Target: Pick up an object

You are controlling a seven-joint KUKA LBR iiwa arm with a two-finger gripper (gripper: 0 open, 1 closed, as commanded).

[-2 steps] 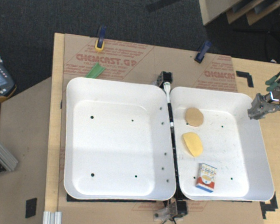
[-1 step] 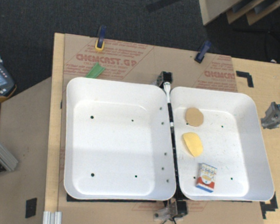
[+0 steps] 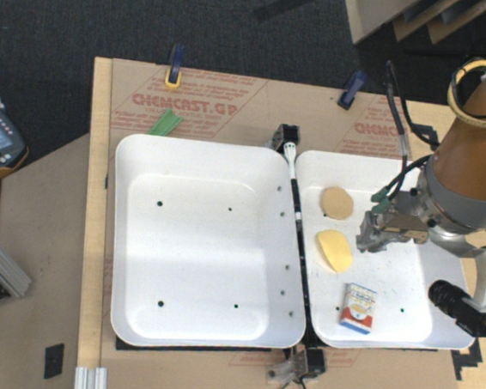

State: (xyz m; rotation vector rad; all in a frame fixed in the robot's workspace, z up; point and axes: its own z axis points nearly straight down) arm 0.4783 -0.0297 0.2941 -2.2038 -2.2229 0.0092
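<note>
camera view | gripper (image 3: 371, 237) over right bin (image 3: 401, 331) | nr yellow obj (image 3: 335, 250)

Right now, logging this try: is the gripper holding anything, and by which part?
Nothing is held. The gripper hangs above the right bin, beside the yellow piece, with no object between its jaws.

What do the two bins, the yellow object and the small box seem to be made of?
Left bin and right bin: probably moulded plastic, white, slightly glossy, with rounded corners. Yellow object: smooth and matt, perhaps plastic or foam; the look leaves it open. Small box: likely printed cardboard, with flat faces and coloured print.
</note>
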